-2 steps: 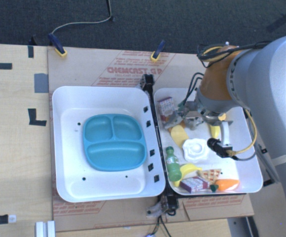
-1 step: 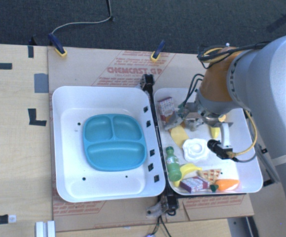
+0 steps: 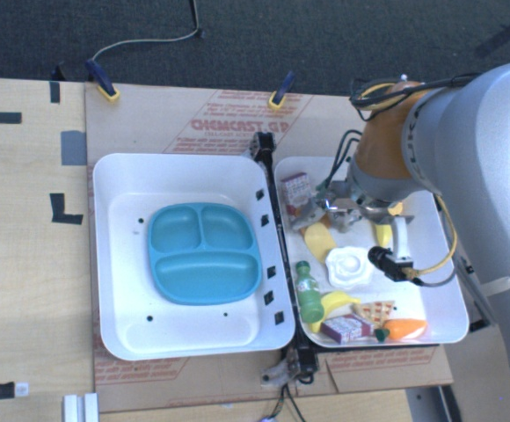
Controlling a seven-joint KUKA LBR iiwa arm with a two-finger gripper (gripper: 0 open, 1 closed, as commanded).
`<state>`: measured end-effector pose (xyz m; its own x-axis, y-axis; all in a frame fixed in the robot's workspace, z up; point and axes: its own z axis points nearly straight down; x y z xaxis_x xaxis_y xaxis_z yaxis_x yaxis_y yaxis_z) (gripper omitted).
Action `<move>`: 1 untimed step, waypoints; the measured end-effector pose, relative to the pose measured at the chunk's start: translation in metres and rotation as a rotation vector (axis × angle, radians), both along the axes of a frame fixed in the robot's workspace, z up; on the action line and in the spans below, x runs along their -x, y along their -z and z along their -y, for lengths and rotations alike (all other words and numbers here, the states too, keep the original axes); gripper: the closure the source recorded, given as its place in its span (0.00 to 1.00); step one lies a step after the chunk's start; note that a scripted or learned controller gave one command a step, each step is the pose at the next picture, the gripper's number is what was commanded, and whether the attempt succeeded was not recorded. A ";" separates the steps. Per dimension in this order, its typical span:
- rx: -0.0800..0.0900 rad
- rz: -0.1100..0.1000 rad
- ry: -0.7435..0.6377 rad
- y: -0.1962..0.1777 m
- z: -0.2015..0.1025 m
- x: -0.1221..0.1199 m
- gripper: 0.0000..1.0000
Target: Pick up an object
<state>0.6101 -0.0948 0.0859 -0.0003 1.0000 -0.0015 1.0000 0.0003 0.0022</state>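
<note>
My gripper (image 3: 324, 211) hangs low over the upper part of the right bin (image 3: 448, 310). Just below it lies a pale yellow block (image 3: 318, 239), and a small red and white box (image 3: 295, 186) sits just to its upper left. A white rounded piece (image 3: 347, 267) is lower, to the right of the block. Along the bin's front are a green bottle (image 3: 308, 294), a yellow banana (image 3: 339, 303), a waffle (image 3: 375, 311), a carrot (image 3: 403, 328) and a purple box (image 3: 345, 328). I see nothing lifted off the bin floor.
The left bin (image 3: 114, 236) holds a blue divided plate (image 3: 206, 253). A black divider (image 3: 273, 236) runs between the bins. The grey arm (image 3: 466, 148) with its orange band (image 3: 387, 143) covers the right bin's upper right. Yellow clamps (image 3: 281, 90) hold the cardboard's back edge.
</note>
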 end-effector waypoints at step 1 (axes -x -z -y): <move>0.001 0.000 0.000 -0.010 0.001 0.000 1.00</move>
